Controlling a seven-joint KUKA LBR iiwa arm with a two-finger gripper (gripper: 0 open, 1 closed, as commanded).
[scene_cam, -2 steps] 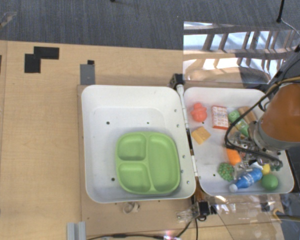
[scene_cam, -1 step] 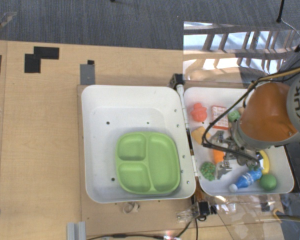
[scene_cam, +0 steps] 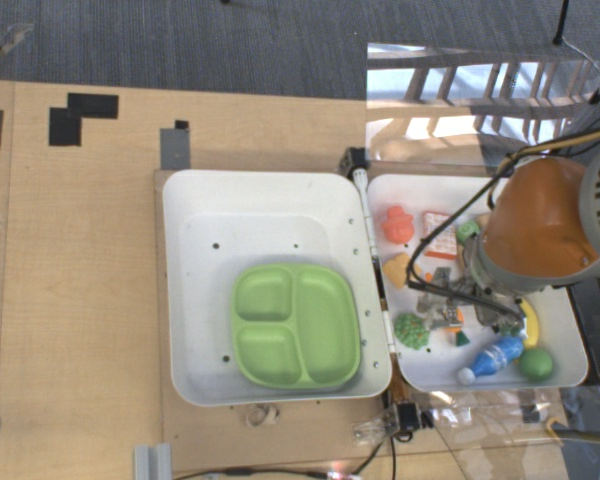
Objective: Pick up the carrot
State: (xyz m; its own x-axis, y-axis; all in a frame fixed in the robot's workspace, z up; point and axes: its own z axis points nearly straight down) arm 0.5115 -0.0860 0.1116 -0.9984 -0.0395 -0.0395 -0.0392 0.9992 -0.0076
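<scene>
In the right bin (scene_cam: 580,363), a small orange piece (scene_cam: 458,316) that looks like the carrot peeks out right under my gripper (scene_cam: 448,308). Most of it is hidden by the gripper's dark body. The gripper hangs low over the middle of that bin, below the grey wrist and the orange band (scene_cam: 535,223). Whether it touches the carrot cannot be made out.
Around the gripper lie a broccoli (scene_cam: 412,330), a blue bottle (scene_cam: 490,358), a green ball (scene_cam: 536,364), a banana (scene_cam: 529,323), a red-orange toy (scene_cam: 398,224), a yellow piece (scene_cam: 395,268) and a white-and-red box (scene_cam: 440,230). The left bin (scene_cam: 200,218) bears a green divided plate (scene_cam: 296,326).
</scene>
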